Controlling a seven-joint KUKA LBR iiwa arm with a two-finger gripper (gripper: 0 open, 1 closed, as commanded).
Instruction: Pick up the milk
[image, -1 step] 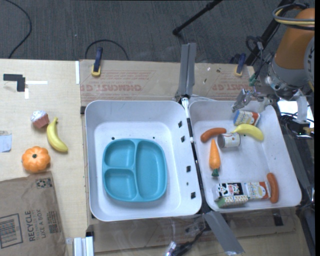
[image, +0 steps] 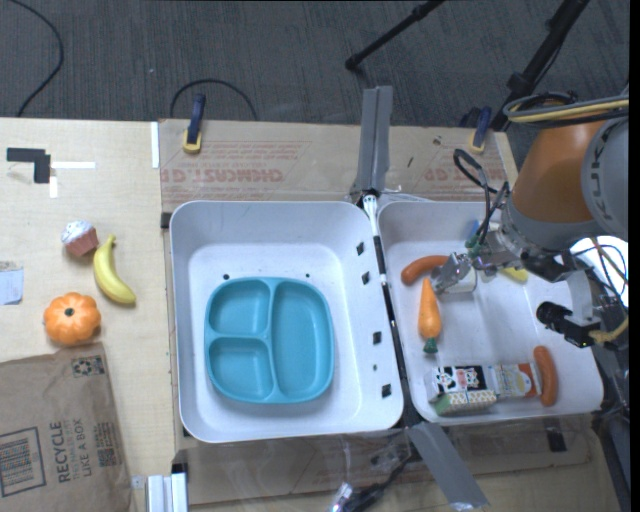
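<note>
The milk carton (image: 480, 387) lies on its side near the front edge of the right bin (image: 500, 325), its cow print facing up. My gripper (image: 457, 274) hangs over the back part of that bin, well behind the carton and apart from it. It sits just right of an orange sausage (image: 424, 267) and above the top of a carrot (image: 429, 312).
A second sausage (image: 545, 374) lies right beside the carton's right end. A blue divided plate (image: 270, 340) fills the middle of the left bin (image: 190, 300). On the bench to the left are a banana (image: 112, 272), a small pumpkin (image: 72, 319) and a cupcake (image: 79, 238).
</note>
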